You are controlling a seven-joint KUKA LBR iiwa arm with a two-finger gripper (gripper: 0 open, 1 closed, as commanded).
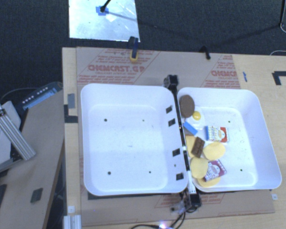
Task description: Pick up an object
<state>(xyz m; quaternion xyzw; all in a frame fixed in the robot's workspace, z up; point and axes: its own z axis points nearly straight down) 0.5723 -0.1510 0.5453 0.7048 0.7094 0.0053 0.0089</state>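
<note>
The right bin holds several small objects bunched along its left side. A brown oval piece lies at the top, with a small yellow ball just below it. A blue block and a white packet with blue and red print sit in the middle. Lower down lie a dark brown bar, two pale yellow discs and a dark red packet.
The left bin sits beside the right one, joined by a black clipped divider. Both rest on a cardboard sheet. A shiny metal plate lies beyond the bench, and a grey rail stands at the left.
</note>
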